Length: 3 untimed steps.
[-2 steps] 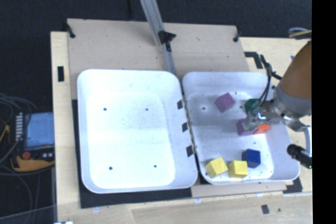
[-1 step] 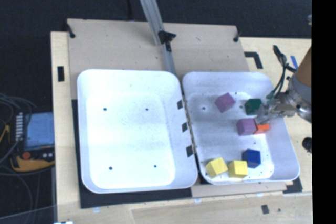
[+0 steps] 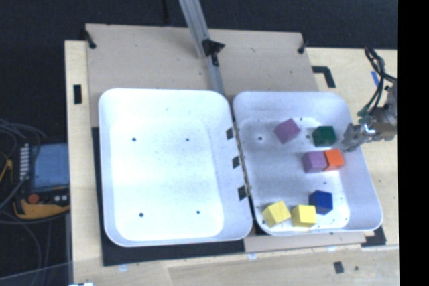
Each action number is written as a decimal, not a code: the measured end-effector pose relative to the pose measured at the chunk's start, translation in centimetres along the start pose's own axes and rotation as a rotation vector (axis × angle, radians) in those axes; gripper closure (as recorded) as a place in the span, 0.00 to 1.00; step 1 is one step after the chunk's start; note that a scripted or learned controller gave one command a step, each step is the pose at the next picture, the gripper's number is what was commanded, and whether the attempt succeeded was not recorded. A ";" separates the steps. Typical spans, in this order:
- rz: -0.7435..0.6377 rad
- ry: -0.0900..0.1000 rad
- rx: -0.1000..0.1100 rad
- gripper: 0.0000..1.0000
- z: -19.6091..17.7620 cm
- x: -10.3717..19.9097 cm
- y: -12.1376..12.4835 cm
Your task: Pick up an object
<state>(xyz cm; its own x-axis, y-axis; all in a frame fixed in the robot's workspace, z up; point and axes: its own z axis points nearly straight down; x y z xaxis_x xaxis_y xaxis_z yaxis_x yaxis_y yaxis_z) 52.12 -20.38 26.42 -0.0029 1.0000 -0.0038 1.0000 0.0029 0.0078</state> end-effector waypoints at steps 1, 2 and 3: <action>-0.005 0.004 0.006 1.00 0.2 5.8 0.1; -0.005 0.005 0.005 1.00 -0.3 10.4 1.3; -0.005 0.005 0.006 1.00 0.1 16.3 3.0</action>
<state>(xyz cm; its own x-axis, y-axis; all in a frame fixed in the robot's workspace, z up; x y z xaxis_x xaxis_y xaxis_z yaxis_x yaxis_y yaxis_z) 55.09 -4.09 26.32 -0.0083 1.0000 0.0008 1.0000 0.0083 0.0020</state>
